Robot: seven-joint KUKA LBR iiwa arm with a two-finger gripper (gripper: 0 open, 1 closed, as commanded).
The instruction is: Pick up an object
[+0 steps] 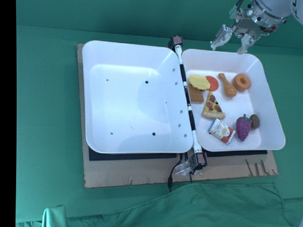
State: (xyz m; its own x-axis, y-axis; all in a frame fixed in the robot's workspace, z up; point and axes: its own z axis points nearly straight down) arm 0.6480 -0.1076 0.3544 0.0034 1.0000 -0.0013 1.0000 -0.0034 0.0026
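My gripper (pixel 231 40) hangs above the far rim of the right bin (pixel 272 110), its two fingers spread open with nothing between them. Below it in that bin lie toy foods: a yellow chip on a waffle (pixel 199 83), a red disc (pixel 212 83), a chicken drumstick (pixel 227 85), a doughnut (pixel 241 82), a pizza slice (pixel 212 107), a small carton (pixel 221 130), a purple grape bunch (pixel 243 127) and a brown nut-like piece (pixel 254 121).
The left bin (pixel 94 60) sits beside the right one, split from it by a black-and-white bar (pixel 186 98). Both rest on a cardboard sheet (pixel 132 176) over green cloth. Cables trail at the front middle (pixel 182 170).
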